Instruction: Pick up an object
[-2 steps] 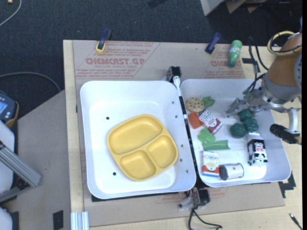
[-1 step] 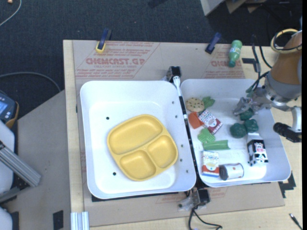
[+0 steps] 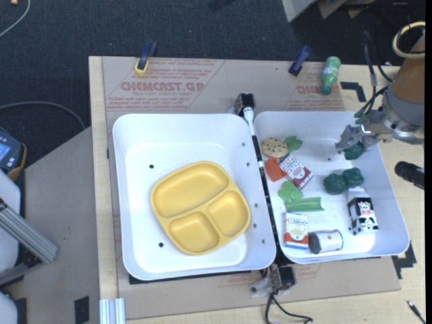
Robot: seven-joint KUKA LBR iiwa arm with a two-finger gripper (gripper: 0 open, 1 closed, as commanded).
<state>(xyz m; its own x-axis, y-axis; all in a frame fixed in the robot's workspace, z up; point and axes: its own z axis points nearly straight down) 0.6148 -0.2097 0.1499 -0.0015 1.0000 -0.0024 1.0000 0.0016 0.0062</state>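
Two shallow white bins are seen side by side on a brown board. The left bin (image 3: 128,181) is occupied by a yellow divided tray (image 3: 200,206) set near its centre. The right bin (image 3: 395,228) holds the loose items. The gripper (image 3: 352,142) is found at about two o'clock within the right bin, and a dark green object (image 3: 354,151) is seen lodged between its fingers; the fingers are closed upon it. A second dark green lump (image 3: 343,180) is located just below, near the bin's centre right. A black-and-white cow-patterned carton (image 3: 362,216) lies at four o'clock. A small can (image 3: 326,241) lies on its side at six o'clock, touching an orange-and-white packet (image 3: 296,227). A cookie (image 3: 275,147) is noted at ten o'clock, with a red-and-white packet (image 3: 295,169) just beside it. A green bottle (image 3: 330,74) lies on the board at twelve o'clock, outside the bins.
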